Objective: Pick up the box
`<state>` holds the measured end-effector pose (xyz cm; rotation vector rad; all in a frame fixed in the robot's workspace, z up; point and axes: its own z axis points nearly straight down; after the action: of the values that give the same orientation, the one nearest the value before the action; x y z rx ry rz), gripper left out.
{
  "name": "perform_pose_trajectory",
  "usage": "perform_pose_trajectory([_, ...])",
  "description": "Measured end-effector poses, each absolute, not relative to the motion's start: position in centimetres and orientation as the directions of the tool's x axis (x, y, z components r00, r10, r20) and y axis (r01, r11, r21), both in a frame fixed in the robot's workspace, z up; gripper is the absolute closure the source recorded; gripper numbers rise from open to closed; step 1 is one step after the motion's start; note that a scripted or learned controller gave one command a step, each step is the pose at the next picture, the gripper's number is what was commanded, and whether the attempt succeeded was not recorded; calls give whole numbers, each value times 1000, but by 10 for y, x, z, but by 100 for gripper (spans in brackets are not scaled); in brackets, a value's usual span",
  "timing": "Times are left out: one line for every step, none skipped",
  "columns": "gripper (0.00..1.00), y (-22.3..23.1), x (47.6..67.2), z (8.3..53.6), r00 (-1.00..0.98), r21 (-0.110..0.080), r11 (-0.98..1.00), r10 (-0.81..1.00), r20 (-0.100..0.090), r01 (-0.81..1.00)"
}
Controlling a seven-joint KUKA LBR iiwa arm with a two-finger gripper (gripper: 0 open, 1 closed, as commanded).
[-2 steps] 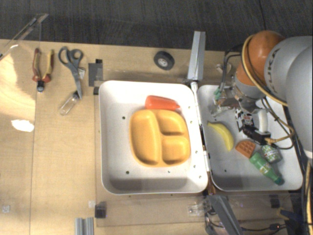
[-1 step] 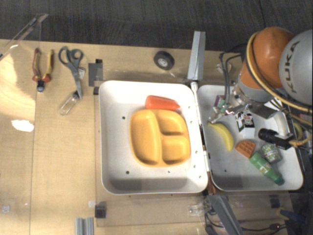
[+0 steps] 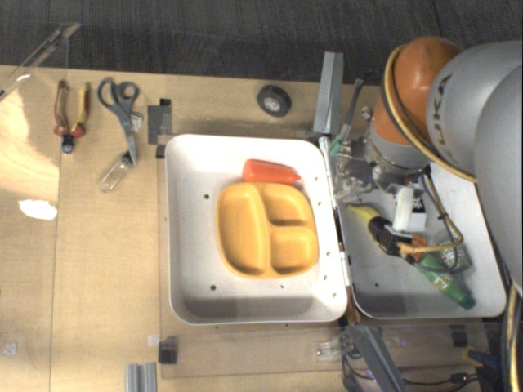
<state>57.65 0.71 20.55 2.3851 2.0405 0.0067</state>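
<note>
Hovering over the right bin (image 3: 490,288), my end effector (image 3: 359,166) hides its grip; I cannot tell. No box is identifiable beneath it.

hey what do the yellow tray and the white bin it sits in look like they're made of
The yellow tray, split into three compartments, looks like molded plastic: rounded edges, even colour, a soft sheen. The white bin under it seems to be plastic or painted metal, I can't tell which; it is smooth and matte, with small dark dots, perhaps holes or fasteners, across its floor.
</note>
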Motion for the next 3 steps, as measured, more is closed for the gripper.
perform_pose_trajectory([100, -70, 545, 185, -463, 5, 463, 886, -3, 886])
perform_pose_trajectory([100, -135, 541, 279, -387, 9, 387, 922, -6, 922])
perform_pose_trajectory([100, -87, 538, 290, -770, 6, 770, 638, -8, 638])
